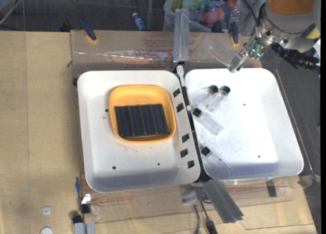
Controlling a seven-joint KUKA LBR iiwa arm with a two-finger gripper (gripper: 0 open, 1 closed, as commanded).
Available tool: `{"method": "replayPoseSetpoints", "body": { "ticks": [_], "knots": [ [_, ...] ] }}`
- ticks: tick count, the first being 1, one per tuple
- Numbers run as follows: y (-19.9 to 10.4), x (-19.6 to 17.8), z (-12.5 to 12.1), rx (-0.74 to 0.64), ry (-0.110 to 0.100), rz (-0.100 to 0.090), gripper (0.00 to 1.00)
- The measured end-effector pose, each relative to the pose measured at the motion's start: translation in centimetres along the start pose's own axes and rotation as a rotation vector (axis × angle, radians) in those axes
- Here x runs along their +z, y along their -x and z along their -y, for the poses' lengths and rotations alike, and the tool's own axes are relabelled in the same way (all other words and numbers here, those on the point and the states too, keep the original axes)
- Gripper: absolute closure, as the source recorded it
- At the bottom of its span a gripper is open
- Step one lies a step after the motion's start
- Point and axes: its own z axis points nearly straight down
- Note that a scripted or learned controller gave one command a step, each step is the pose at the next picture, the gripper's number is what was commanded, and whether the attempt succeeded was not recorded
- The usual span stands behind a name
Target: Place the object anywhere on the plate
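Vials (pixel 213 97) lie near right bin's (pixel 265 151) left edge.

Even overhead lighting, bright glare washing out both white bins (pixel 239 164), soft faint shadows along bin rims, dim background clutter at top, slightly soft focus overall, mild grain, clear vials (pixel 211 106) barely distinguishable.

The pale wooden worktop (pixel 35 126) bears two shallow white plastic bins side by side, the left bin (pixel 97 172) and right bin (pixel 265 151) touching along their inner edges.
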Motion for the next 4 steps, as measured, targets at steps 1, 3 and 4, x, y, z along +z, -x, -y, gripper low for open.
{"method": "replayPoseSetpoints", "body": {
  "ticks": [1, 3, 4],
  "knots": [
    [2.3, -1.1, 2.6, -0.049, 0.000, 0.001, 1.00],
    [8.8, -8.9, 8.0, -0.341, 0.001, 0.003, 1.00],
    [11.1, -9.8, 10.1, -0.492, 0.001, 0.004, 1.00]
  ]
}}
